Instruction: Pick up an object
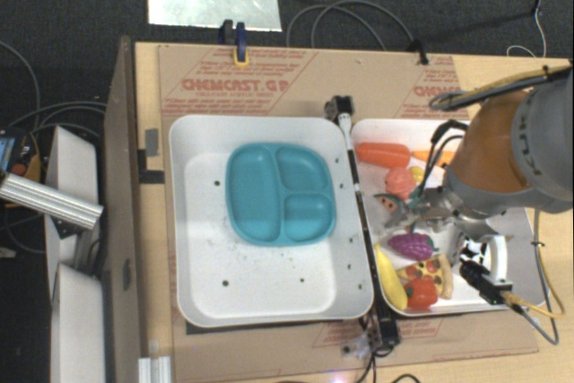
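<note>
My gripper (400, 211) hangs low over the middle of the right bin (513, 293), reaching in from the right. Toy foods lie around it. An orange carrot (384, 154) rests at the bin's far left. A pink piece (401, 182) sits just beyond the gripper tip. A purple piece (411, 244) lies just in front of the tip. Nearer the front are a yellow banana (387, 274), a red tomato (420, 291) and a pizza slice (440, 270). I see nothing clearly held.
The left bin (202, 282) holds a teal divided plate (280, 194). A black-and-white divider (353, 184) runs between the bins. The arm's grey and orange body (502, 157) covers the right bin's far right part.
</note>
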`<state>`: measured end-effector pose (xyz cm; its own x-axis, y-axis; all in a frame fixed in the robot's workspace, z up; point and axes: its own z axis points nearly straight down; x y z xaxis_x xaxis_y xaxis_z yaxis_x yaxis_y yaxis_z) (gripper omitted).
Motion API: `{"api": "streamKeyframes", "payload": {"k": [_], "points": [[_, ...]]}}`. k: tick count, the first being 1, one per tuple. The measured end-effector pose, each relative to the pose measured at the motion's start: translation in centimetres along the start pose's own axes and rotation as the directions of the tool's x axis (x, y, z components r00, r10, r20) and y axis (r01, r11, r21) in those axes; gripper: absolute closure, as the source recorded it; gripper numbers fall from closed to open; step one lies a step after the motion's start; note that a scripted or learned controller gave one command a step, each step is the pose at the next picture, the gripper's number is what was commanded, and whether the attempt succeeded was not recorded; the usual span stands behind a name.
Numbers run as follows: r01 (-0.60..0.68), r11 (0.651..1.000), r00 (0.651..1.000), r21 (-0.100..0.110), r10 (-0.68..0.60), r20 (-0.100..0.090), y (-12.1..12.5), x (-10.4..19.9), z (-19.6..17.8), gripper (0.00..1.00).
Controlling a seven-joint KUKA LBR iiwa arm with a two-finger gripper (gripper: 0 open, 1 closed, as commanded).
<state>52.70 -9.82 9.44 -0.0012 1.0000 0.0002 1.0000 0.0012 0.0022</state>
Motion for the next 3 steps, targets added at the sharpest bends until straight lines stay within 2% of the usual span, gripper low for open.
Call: {"api": "streamKeyframes", "payload": {"k": [1,2,3], "points": [[-0.001,1.0,1.0,0.002,0.001,0.0,-4.2,1.0,1.1,0.0],[0.0,1.0,1.0,-0.002,0.0,0.0,-3.9,1.0,0.0,1.0],[0.011,1.0,1.0,-0.013,-0.011,0.0,2.4,5.7,-9.6,1.0]]}}
